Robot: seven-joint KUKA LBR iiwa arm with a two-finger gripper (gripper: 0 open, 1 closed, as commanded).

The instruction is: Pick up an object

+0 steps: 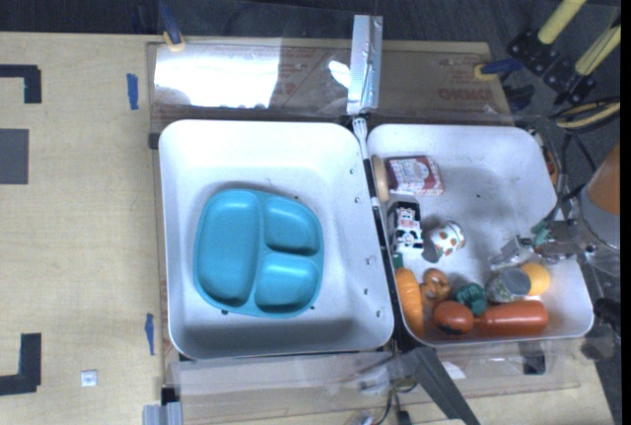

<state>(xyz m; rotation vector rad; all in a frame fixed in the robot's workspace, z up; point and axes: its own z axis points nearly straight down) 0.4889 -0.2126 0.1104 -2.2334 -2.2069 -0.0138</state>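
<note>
You are at the reaching stage: the gripper (523,255) hangs low in the right bin (473,152), just above the yellow toy (535,277) and grey can (510,288) at its near right; nothing is visibly held. Next, settle on one piece and descend squarely.

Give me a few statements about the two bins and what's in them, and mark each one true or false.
1. A blue divided plate lies in the left bin. True.
2. The small pink carton sits in the left bin. False: it lies in the right bin, near its top.
3. The hand is over the right bin, near its right side. True.
4. The red sausage-shaped toy lies along the top edge of the right bin. False: it lies at the bottom edge.
5. An orange carrot toy lies by the right bin's left wall. True.
</note>
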